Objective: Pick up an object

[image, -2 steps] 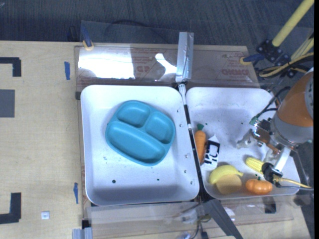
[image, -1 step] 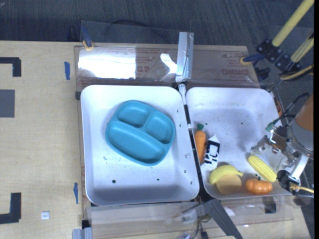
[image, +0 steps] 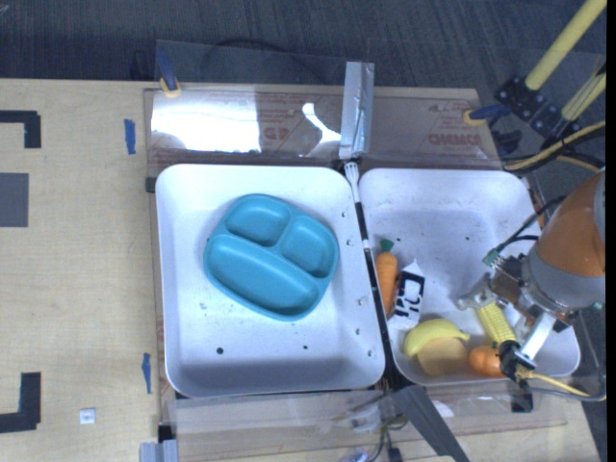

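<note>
Where the bench [image: 77, 258] carries two shallow white bins side by side, contents are listed as follows.

Left bin [image: 173, 287]: one blue plate [image: 271, 254], divided into three compartments, lying flat near the middle of the bin floor and turned at a slant to the bin walls; the plate's compartments hold nothing; a few small dark specks on the floor toward the front.

Right bin [image: 452, 195]: five items, all gathered in the front half; a carrot [image: 387, 275], orange with a green top, lying lengthwise against the wall shared with the left bin; a black-and-white card [image: 410, 295] just beside the carrot, touching it; a yellow fruit [image: 435, 345] near the front wall, just in front of the card; a small orange piece [image: 484, 360] touching the yellow fruit on its right; a corn cob [image: 495, 323], yellow, tilted, just behind the orange piece.

Tool: gripper [image: 500, 301], on the grey arm [image: 573, 248] with its orange band, low over the front right part of the right bin, directly at the corn cob; whether it is open, closed or gripping the cob cannot be told from this angle.
</note>
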{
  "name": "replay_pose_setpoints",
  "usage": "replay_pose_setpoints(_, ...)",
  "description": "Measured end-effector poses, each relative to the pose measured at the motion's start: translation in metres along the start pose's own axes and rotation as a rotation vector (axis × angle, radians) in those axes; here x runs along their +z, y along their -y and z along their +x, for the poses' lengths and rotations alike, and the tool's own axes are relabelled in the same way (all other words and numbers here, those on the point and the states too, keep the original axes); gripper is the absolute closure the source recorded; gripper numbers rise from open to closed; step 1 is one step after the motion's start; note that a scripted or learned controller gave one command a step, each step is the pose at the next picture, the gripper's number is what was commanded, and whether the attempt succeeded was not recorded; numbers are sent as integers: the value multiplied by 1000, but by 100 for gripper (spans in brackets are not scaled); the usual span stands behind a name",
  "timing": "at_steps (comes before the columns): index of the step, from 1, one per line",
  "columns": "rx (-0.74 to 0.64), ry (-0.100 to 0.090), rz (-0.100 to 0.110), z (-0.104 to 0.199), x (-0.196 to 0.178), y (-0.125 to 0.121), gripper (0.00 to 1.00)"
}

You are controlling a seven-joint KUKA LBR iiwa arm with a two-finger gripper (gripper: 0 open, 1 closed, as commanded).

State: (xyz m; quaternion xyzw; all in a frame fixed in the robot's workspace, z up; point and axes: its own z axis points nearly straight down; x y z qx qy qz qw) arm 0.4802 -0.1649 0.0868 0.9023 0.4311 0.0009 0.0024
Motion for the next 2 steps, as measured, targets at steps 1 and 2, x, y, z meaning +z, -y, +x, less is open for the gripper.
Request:
replay_pose_setpoints(1, 0, -2, -4, 1, -11, -1, 100)
replay_pose_setpoints(2, -152, -4, 5, 95, -99, 44, 100)
